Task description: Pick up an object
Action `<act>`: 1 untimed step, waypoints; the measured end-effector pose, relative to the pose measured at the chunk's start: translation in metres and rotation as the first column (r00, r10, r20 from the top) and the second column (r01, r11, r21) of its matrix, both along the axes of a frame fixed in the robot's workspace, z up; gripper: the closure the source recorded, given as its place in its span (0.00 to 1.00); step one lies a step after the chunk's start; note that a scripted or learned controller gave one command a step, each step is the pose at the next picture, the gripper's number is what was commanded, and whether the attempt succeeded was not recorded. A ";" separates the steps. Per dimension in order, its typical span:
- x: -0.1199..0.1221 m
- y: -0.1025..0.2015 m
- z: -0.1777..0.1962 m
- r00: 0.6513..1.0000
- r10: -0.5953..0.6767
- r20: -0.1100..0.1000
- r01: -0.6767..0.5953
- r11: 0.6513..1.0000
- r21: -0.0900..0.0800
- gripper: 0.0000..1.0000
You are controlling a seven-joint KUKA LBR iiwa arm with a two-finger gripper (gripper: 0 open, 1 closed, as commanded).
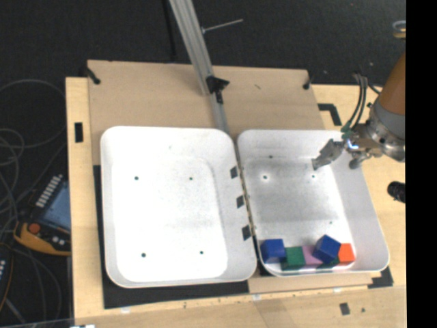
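In the right bin (355, 203), along its near wall, sit the only things to pick: a blue block (273, 249) at the left end, a green block (294, 257) just beside it, something pinkish-purple (312, 256) low behind them, a second blue block (328, 247) tilted on top of the pile, and an orange block (346, 253) at the right end. All are bunched close, some touching. The left bin (116, 183) plays no part here.

The gripper (325, 158) hangs over the far right part of the right bin, well apart from the blocks, holding nothing. Whether the fingers are spread or pressed together, I can't tell; they read as one grey wedge at this res.

Step in hand, as I judge it: approach, not yet a grasp. To do it well, go for an end piece, e.g. the left blue block, since it has free space on one side. Come straight down w/ fingers wide, line them across the block's free faces, not along the bin wall, and stop short of the floor. The tilted blue one may slip or roll.

Hard to make out: the pink item's shape, how the blocks overlap, and most of the arm, cut off at the right.
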State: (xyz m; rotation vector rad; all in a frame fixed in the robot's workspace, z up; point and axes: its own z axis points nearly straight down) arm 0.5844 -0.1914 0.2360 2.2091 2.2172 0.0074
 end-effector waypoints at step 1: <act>0.021 0.023 -0.140 1.000 0.000 -0.015 0.000 1.000 0.005 0.00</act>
